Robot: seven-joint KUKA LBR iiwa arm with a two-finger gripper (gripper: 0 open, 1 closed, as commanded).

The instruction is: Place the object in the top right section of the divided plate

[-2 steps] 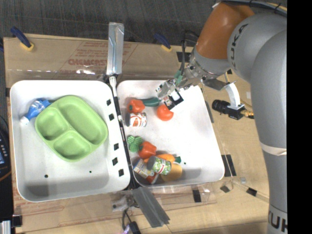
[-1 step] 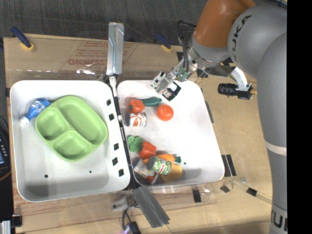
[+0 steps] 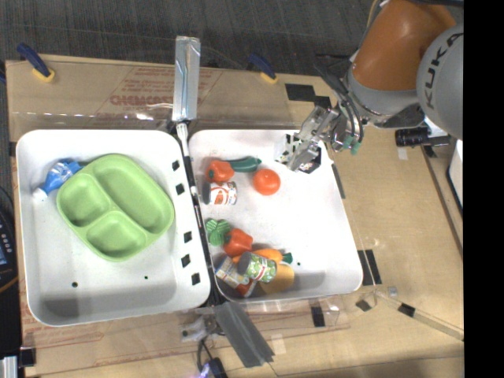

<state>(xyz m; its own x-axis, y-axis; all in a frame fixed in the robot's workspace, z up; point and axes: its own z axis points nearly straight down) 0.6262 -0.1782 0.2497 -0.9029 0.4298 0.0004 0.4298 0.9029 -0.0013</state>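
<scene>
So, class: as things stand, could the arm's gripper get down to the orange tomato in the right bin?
Probably yes. The gripper hangs over the right bin near its top edge, and the orange tomato lies just beside it on open floor. Nothing covers it; the nearest neighbours, a green-stemmed vegetable and a small can, lie apart.

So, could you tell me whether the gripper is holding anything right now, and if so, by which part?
Nothing is held. The gripper hovers over the right bin's top edge, apart from the orange ball.

Grey arm (image 3: 409, 46) reaches in from right, orange band uppermost; claw (image 3: 298, 157) angled down-left.
</scene>
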